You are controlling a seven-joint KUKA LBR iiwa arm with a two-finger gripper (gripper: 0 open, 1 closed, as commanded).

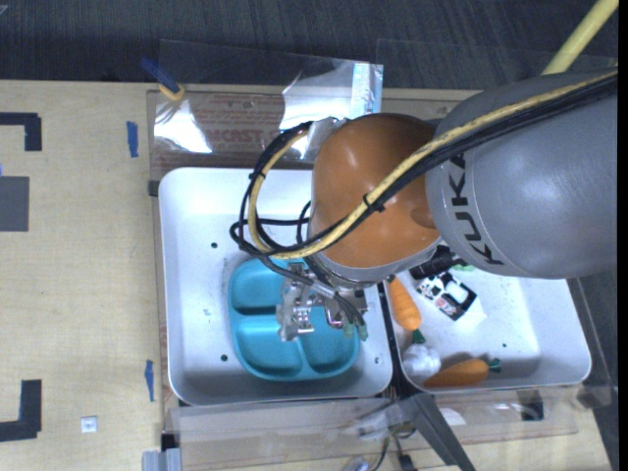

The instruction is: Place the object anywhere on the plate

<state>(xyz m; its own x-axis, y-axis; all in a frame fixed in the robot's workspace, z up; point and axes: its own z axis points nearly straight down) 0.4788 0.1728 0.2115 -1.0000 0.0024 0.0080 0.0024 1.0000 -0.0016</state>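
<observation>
Arm reaching in from the right, bent low.
The grey arm (530,165) with its orange band (378,189) points straight down, end effector (309,312) hanging beneath the wrist, cables looped alongside.

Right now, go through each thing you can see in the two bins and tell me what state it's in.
Blue plate: flat in the left bin, compartments up, partly covered by the gripper.
Gripper: low over the plate's right half; nothing seen between its fingers.
Upper carrot: lying in the right bin by the divider.
Lower carrot: lying along the right bin's near edge.
White object: resting beside the lower carrot.
Black and white object: lying in the right bin.
</observation>
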